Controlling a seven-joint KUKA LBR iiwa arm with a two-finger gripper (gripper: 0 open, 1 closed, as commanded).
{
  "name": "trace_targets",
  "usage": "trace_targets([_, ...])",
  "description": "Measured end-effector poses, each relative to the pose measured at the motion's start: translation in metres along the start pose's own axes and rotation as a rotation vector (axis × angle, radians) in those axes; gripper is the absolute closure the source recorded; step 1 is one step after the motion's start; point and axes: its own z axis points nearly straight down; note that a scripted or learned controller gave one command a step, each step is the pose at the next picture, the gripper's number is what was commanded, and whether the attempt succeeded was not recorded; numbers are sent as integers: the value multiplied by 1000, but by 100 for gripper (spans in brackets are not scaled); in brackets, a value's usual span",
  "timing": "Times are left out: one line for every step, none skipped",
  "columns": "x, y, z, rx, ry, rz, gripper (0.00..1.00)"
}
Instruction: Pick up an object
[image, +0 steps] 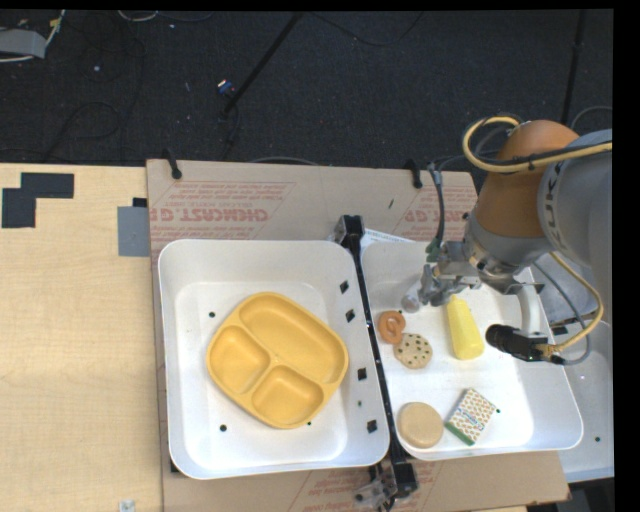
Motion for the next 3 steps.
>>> trace_targets([3, 4, -63, -2, 0, -4, 100])
trace_targets([8, 6, -107, -1, 0, -5, 100])
trace_targets([49, -14, -106, 5, 2, -7, 100])
